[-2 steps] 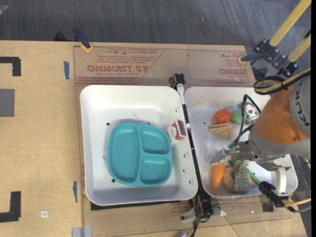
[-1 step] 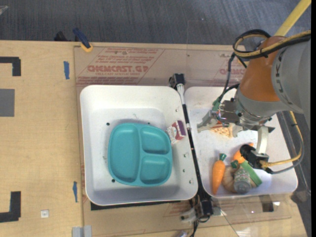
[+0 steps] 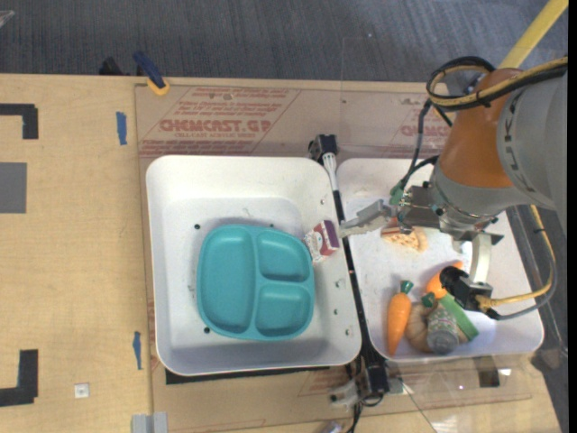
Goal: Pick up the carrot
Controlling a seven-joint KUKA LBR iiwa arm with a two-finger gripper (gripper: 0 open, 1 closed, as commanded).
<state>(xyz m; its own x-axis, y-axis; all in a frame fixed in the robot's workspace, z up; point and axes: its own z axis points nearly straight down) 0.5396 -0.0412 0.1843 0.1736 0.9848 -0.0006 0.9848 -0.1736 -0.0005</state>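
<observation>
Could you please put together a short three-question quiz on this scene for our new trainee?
1. True or false: the carrot lies in the left bin.
2. What stands in the left bin? A) a teal divided plate B) a red cup C) a metal pot
3. Fill in: the arm hangs over the ____ bin.

Key: 1. False, it lies in the right bin, near its front edge. 2. A. 3. right.
</observation>
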